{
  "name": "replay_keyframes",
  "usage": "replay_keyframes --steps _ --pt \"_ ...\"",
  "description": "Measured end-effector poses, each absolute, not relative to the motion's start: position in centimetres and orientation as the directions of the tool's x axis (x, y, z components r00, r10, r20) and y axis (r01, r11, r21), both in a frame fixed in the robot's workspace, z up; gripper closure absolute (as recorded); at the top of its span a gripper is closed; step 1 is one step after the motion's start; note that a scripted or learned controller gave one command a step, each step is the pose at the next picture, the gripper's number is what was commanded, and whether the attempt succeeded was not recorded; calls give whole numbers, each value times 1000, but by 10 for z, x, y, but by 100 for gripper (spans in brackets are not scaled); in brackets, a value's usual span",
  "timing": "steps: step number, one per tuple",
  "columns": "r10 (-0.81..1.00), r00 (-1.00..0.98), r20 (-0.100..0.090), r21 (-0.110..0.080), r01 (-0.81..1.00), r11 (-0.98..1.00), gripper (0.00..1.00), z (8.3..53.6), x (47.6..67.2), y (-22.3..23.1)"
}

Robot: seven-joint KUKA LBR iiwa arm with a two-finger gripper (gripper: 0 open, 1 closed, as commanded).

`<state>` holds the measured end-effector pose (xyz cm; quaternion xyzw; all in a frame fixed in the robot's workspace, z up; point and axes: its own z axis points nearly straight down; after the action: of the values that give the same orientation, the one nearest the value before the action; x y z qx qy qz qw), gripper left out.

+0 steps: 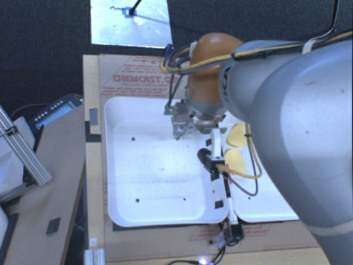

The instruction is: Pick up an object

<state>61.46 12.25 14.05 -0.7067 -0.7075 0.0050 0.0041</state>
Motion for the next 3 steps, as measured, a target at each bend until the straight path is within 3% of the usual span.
replay_keyframes --steps 1,2,3 --pt "1000 -3 0 -4 1000 3 100 129 575 137" --pt "1000 1 2 12 1000 -1 100 287 566 107" --pt "1000 -11 4 10 1000 11 100 369 571 184"
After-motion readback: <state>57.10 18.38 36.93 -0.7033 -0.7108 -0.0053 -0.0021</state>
